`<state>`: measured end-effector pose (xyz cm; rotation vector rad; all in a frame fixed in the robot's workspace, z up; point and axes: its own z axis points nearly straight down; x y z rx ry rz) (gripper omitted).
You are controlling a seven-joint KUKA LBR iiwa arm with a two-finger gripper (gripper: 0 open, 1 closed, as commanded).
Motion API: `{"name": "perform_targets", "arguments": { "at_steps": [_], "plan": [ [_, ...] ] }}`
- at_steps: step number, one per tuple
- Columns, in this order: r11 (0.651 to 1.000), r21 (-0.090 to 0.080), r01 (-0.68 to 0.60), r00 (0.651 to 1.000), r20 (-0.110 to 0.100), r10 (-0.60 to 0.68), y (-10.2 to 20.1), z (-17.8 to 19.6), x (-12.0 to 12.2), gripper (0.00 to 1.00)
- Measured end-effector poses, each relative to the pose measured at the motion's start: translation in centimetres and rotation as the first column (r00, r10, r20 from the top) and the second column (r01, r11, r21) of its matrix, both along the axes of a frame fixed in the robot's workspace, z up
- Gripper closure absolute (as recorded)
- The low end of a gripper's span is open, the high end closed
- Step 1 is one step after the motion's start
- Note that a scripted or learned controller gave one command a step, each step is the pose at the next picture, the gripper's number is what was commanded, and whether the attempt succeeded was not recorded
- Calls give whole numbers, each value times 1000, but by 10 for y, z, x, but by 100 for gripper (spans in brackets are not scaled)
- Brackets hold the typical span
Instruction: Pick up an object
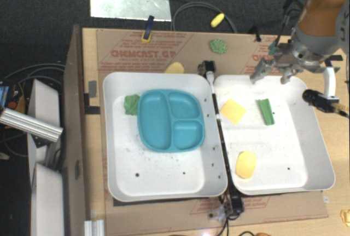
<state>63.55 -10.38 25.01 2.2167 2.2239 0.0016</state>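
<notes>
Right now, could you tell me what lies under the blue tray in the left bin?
A green piece pokes out from under the blue tray's left edge; how far it runs beneath is covered.

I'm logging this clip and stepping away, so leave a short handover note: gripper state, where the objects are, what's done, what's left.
Gripper: open, holding nothing, above the far edge of the right bin.
Right bin: yellow block, green stick, yellow oval, all lying apart.
Left bin: blue tray with a green piece at its left edge.
Done: nothing picked yet.
Left: descend on one object, probably the green stick as nearest, close, lift.
</notes>
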Motion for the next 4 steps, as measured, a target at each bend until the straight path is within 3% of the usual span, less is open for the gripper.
{"name": "perform_targets", "arguments": {
  "at_steps": [1, 2, 3, 4],
  "plan": [
    [1000, -3, 7, 1000, -3, -7, -65, -47, 8, 0],
    [1000, 2, 2, 1000, -8, -2, -58, -172, -18, 0],
    [1000, -1, 2, 1000, 4, -2, -59, -154, -14, 100],
    [1000, 1, -6, 1000, 7, 6, -6, -61, -16, 100]
  ]
}}
